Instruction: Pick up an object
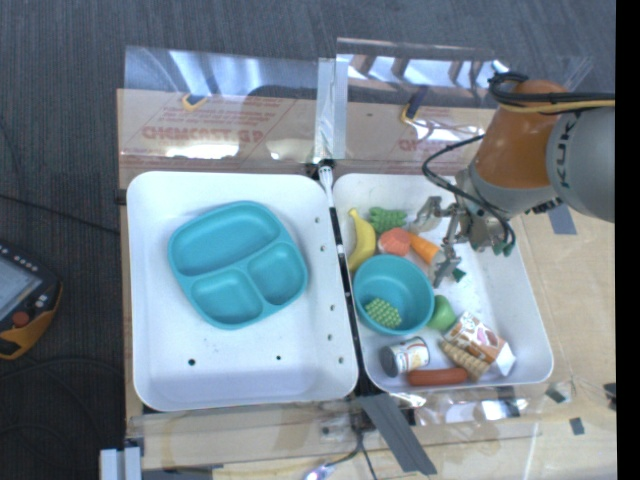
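**Arm over the right bin**

The left bin [150,368] holds a teal divided plate [238,262]. In the right bin [525,318], the gripper [447,243] spreads wide, holding nothing, just above the carrot [424,247] beside the teal bowl [392,290].

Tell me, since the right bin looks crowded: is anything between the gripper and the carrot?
Nothing visible. The gripper hangs right beside the carrot, at its right end. The tomato and bowl lie on the carrot's far side.

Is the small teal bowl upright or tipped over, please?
Upright: the small teal bowl shows its open mouth, with a green piece resting inside.
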Available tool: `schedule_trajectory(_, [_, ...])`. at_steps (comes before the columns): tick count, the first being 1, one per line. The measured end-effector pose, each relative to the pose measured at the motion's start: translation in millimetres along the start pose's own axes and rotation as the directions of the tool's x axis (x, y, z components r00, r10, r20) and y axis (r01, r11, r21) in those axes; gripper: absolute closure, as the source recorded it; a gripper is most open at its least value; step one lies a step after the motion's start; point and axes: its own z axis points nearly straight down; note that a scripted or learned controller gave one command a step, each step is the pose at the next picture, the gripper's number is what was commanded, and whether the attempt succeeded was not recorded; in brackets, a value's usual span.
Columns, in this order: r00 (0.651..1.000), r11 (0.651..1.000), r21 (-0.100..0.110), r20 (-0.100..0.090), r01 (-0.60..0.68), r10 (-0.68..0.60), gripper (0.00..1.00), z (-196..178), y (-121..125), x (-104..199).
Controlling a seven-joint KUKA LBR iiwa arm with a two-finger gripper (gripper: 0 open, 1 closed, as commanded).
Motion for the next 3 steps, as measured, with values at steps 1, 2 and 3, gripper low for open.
schedule_trajectory(1, [0.997,0.997,0.003,0.006,0.074,-0.074,0.00,-1.5,63.1,3.9])
schedule_trajectory(2, [0.998,0.998,-0.003,0.003,-0.059,0.059,0.00,-0.7,40.4,-1.3])
schedule_trajectory(3, [0.997,0.997,0.005,0.017,-0.080,0.080,0.00,-2.5,59.2,-2.6])
